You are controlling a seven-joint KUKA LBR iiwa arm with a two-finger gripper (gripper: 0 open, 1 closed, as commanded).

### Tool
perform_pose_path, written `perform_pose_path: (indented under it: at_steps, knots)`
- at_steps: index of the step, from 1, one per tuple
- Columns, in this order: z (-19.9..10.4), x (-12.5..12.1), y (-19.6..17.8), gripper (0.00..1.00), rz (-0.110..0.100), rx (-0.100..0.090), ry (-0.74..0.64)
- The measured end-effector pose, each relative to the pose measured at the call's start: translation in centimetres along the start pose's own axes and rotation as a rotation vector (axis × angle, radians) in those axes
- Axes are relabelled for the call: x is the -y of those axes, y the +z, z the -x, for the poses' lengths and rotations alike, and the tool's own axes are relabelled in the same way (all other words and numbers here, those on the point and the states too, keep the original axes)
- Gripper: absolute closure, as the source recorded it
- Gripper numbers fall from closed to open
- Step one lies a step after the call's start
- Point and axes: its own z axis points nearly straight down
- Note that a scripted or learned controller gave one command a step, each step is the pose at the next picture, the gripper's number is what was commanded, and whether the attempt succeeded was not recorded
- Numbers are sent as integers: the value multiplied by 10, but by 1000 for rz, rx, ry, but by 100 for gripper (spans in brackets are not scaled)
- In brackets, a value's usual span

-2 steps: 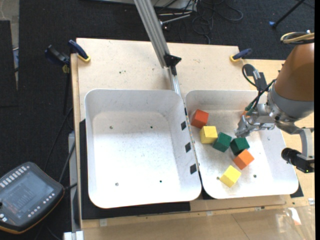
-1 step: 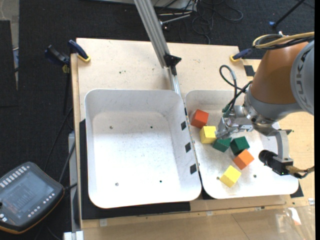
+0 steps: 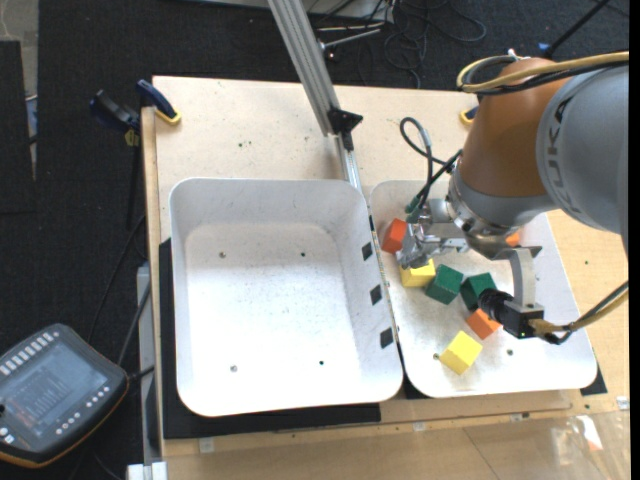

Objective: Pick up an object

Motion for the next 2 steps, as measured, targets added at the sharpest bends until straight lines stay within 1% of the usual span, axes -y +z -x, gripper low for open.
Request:
perform_pose_path:
  at_steps: [1,2]
  knots:
    - [-55,-15,5,100,-1,-1,0]
    - [-101,-17,9,100,-1,0,1]
